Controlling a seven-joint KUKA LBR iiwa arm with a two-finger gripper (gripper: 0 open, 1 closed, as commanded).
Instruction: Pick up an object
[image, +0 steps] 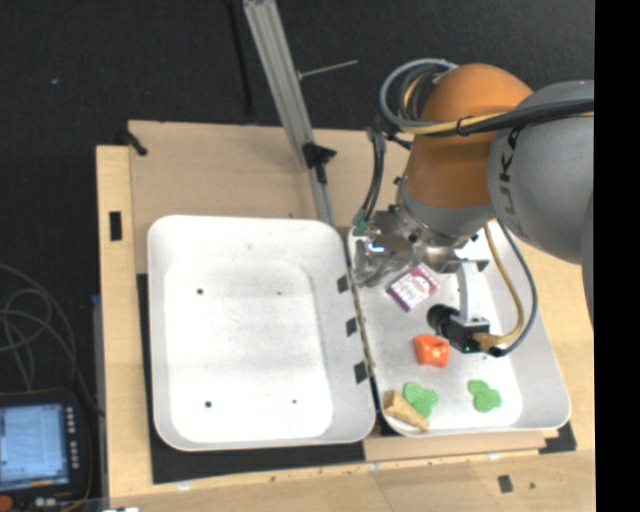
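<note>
The claw (375, 250) sits right of the frame's centre, low over the upper left corner of the right bin (535, 385), close to the wall between the two bins. The wrist above hides most of it, so I cannot tell how it stands, nor whether anything is in it. Above it rises the arm (480, 130), its orange band bulging in the upper right of the frame, grey casing further right, with grey cables looping around the top.

Just right of and below the claw lies a purple and white packet (412, 288), tilted, near the claw but whether touching is unclear. Lower right of that is a black part (447, 322) on the arm's cable. Just below it sits a red-orange block (432, 349). Nearer the bottom edge of the bin lie a green toy (421, 399) with a tan piece (403, 408) beside it on the left, and a second green toy (485, 396) apart to the right.

The left bin (170, 250) fills the middle left of the frame. Both bins rest on the desk (200, 160). A metal pole (285, 90) slants up from the bins' junction toward the top. A small screen (35, 440) glows at the lower left.
</note>
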